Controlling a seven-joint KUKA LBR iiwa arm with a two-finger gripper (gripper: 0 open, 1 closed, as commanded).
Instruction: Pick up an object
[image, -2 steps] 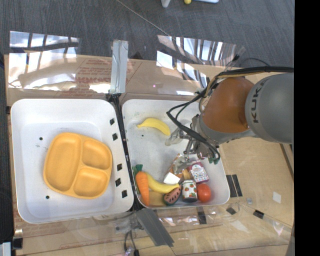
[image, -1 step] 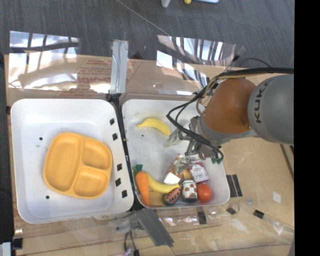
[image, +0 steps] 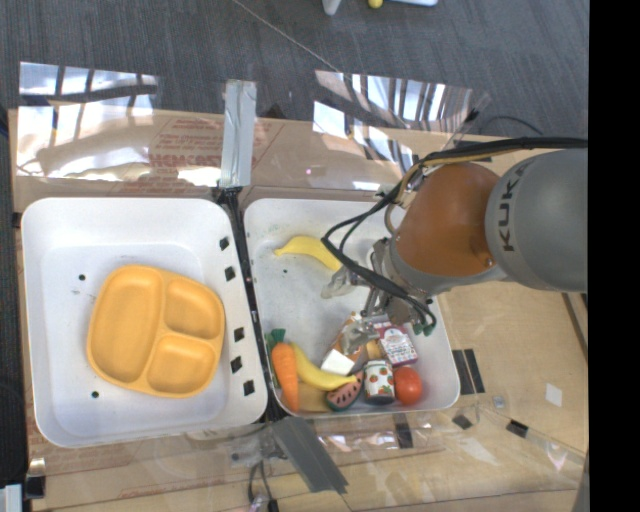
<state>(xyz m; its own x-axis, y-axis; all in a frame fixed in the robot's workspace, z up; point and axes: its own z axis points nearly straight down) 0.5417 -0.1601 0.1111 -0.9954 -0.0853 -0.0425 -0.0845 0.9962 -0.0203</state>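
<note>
End effector (image: 372, 318) is down in the right bin (image: 262, 290), under the orange wrist; can't tell its state from this angle, too much cabling and wrist in the way. Nothing visibly held.

Candidate objs, all toy food, prob. light hollow plastic, stiff, smooth and a bit slippery, not fragile:
- Banana (image: 310, 251): up and to the left of the end effector, lying alone on bare bin floor. Easiest pick, I'd judge; take it across the narrow middle of the curve, not the tapered tips.
- Small can w/ red label (image: 398, 345): just below-right of the end effector, v. close. Round, could roll out of a pinch; grip across the sides.
- Tomato (image: 407, 385) and a second can (image: 378, 382): further below, touching each other near the bin's lower wall.
- Melon slice (image: 343, 394), second banana (image: 322, 374), carrot (image: 285, 370): below-left, packed together, overlapping. Crowded; a pinch there likely bumps neighbours.

Containers: right bin holds all the toy food, mostly heaped at its lower end. Left bin (image: 50, 300), well off to the left of the end effector, holds just a yellow tray (image: 155, 329) w/ three compartments, nothing in them.
</note>
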